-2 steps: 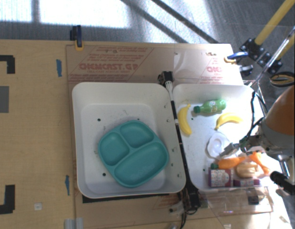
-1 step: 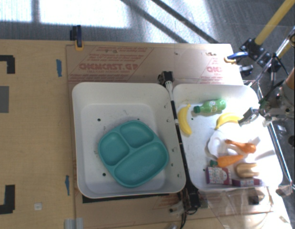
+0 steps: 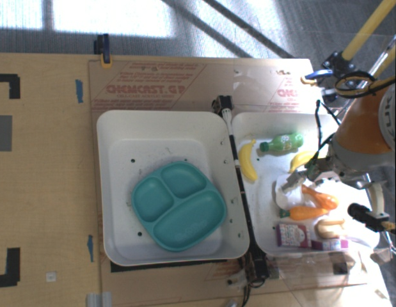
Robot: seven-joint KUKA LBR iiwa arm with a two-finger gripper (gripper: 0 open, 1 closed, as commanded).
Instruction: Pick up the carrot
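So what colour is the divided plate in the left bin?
Teal, plain; the divided plate shows clearly in the camera view.

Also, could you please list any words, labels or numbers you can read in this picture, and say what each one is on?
"CHEMCAST GP": red print, mirrored, on the clear sheet behind the left bin.
More red print on the sheet's right corner: partly cut off, not readable.
Small red lines above and below the big word: too small to read.
Purple carton: print blurred.
Green bottle: label blurred.

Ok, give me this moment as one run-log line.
end effector: low in right bin, above carrot | grasp: unconfirmed | carrot: lying in bin | teal plate: left bin
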